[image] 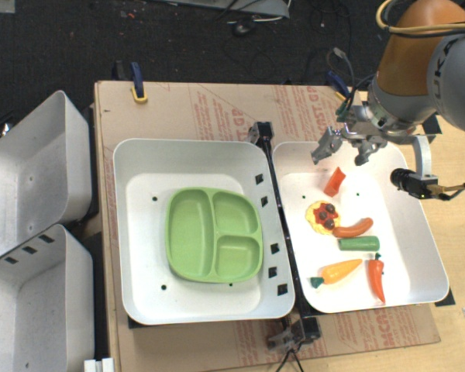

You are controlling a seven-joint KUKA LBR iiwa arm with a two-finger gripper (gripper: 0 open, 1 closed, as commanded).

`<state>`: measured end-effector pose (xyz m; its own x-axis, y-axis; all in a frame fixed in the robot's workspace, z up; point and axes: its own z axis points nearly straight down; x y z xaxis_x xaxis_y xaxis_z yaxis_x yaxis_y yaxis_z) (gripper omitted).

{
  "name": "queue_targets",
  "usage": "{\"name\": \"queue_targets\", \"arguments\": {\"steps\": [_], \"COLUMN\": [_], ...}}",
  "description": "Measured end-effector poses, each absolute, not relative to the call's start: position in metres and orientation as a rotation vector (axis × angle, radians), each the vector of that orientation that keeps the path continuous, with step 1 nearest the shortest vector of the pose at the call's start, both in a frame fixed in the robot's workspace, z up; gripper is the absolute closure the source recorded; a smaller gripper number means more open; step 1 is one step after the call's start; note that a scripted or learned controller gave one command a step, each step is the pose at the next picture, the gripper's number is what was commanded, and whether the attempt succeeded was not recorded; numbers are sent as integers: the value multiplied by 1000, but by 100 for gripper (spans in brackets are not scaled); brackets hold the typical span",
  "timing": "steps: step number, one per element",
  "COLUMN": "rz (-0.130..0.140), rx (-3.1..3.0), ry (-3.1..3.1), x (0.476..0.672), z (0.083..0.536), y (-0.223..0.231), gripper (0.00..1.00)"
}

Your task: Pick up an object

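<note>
From your left, the green divided tray (215, 235) sits in the left bin (132, 208), the red wedge (335, 180) lies in the right bin (426, 231), and the gripper (342, 147) hovers just above it, fingers spread and empty, so I'd judge you're mid-approach: lower and close.

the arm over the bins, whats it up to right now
The arm's hand hangs open above the far end of the right bin, gripping nothing. Just below it lies a red wedge; a pizza slice, sausage, cucumber, carrot and chili lie nearer. The left bin holds a green tray.
</note>
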<state>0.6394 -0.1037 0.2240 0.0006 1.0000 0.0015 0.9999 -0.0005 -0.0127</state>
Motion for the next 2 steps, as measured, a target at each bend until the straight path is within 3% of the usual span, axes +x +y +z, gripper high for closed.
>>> {"name": "queue_targets", "arguments": {"steps": [1,2], "rz": [0,4], "rx": [-2220,-2221], "ry": [-2222,-2220], "x": [642,646], "z": [232,170], "y": [-104,-108], "gripper": [0,0]}}
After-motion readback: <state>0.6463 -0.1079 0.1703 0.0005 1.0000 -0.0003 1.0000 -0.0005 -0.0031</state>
